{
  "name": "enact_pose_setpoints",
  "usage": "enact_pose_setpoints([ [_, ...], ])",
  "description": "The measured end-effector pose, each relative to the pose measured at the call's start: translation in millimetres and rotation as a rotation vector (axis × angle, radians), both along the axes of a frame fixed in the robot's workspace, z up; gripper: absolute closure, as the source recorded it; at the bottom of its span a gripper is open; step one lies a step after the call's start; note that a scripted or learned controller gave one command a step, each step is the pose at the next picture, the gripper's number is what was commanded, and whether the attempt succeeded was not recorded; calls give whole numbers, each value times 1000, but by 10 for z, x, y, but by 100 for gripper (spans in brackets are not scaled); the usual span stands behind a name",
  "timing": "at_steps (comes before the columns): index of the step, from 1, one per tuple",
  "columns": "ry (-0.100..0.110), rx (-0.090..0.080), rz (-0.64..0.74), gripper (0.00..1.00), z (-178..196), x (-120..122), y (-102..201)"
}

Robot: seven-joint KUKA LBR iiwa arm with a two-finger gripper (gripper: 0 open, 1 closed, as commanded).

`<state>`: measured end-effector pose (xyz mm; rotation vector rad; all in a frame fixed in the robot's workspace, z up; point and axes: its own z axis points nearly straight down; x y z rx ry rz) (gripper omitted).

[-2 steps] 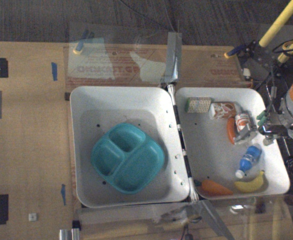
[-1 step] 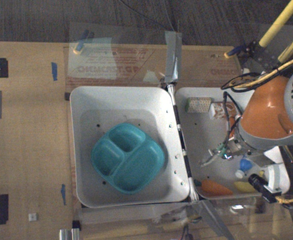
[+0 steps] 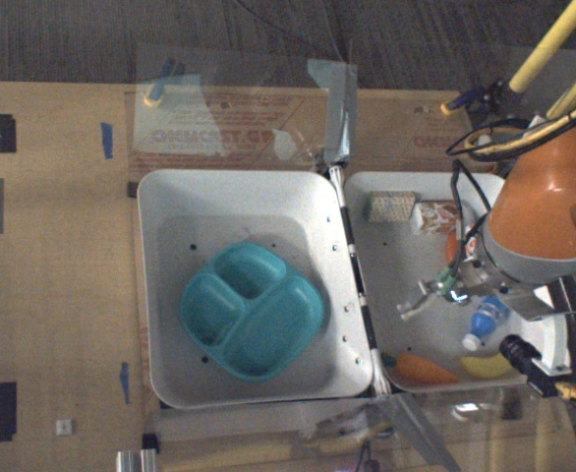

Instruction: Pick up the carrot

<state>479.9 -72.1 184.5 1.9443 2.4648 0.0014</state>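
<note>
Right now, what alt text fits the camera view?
The gripper hovers in the right bin, apart from the carrot lying at its near edge beside a banana. A teal divided plate sits in the left bin.

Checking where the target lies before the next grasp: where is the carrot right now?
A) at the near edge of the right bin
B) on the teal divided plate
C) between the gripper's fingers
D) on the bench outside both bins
A: the carrot lies on the floor of the right bin by its near wall, beside the banana, apart from the gripper.

Robot lab: taped bench [image 3: 52, 264], white bins [image 3: 160, 293]
</note>
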Motion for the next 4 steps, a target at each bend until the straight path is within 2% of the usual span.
enact_pose_setpoints([
  [1,-6,1,143,0,-955,20,-372],
  [2,-6,1,143,0,-955,20,-373],
  [3,-9,-5,319,0,-961,26,-1142],
  [4,-16,-7,313,100,-849,32,-1163],
])
